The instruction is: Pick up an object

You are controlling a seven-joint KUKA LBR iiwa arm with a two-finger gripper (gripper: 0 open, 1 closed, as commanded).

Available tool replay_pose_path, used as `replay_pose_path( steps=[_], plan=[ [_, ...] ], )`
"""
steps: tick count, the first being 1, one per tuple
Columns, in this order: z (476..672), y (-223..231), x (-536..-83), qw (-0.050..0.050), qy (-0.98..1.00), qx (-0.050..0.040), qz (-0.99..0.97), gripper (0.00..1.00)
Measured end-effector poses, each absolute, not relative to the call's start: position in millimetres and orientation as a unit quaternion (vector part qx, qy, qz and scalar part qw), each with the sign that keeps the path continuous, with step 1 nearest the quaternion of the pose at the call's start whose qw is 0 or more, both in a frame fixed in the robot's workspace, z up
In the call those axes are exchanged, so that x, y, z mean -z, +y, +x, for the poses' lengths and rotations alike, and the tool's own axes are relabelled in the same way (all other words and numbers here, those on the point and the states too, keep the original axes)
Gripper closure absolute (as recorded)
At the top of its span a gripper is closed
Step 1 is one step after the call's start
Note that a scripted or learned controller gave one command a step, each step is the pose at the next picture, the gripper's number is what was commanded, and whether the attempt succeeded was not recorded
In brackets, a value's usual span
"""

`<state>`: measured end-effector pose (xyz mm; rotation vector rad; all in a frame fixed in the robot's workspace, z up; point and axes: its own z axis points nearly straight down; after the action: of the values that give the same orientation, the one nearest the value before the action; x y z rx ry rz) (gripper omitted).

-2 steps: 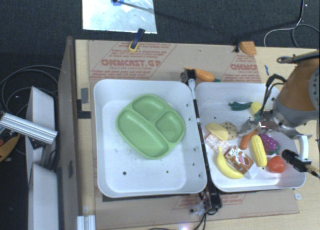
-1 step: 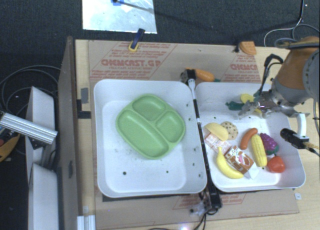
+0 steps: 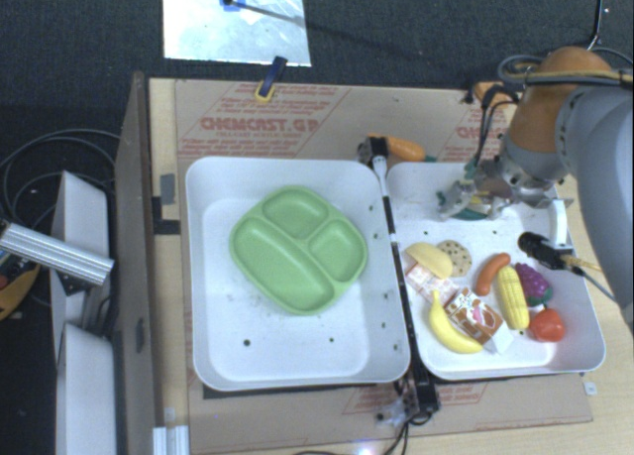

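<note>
The grey arm is reaching in from 3 o'clock, its orange band showing above the wrist. The gripper (image 3: 476, 197) is hanging low over the 11 o'clock part of the right bin (image 3: 592, 348). From this slant it cannot be told whether it is spread, pressed together or pinching anything. A small teal-tinted patch is showing right beneath it, too blurred to name.

The toy foods are lying in the 6 o'clock half of that bin, apart from the gripper:
- A pale yellow wedge (image 3: 427, 258) is sitting at the 9 o'clock side of the group, touching a round tan cookie (image 3: 457, 256) dotted with dark chips.
- An orange-red sausage (image 3: 492, 272) is lying tilted just at 3 o'clock of the cookie.
- A yellow corn cob (image 3: 511, 296) is lying beside it, pressing against a purple grape bunch (image 3: 536, 283).
- A glossy red tomato (image 3: 547, 324) is resting at 5 o'clock of the corn.
- A curved yellow banana (image 3: 448, 330) is lying at the group's 7 o'clock edge, with a small red-and-white snack box (image 3: 475, 313) leaning on it.

In the left bin (image 3: 201, 275), a light green divided plate (image 3: 297, 248) is lying at a slight tilt near the middle.
</note>
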<state>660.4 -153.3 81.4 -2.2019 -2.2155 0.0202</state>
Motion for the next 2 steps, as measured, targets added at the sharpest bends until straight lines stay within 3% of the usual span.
replay_pose_path(
  steps=[2],
  plan=[
    [663.8,-128.7,-84.2,0.006,-0.706,-0.01,-0.708,0.0]
  ],
)
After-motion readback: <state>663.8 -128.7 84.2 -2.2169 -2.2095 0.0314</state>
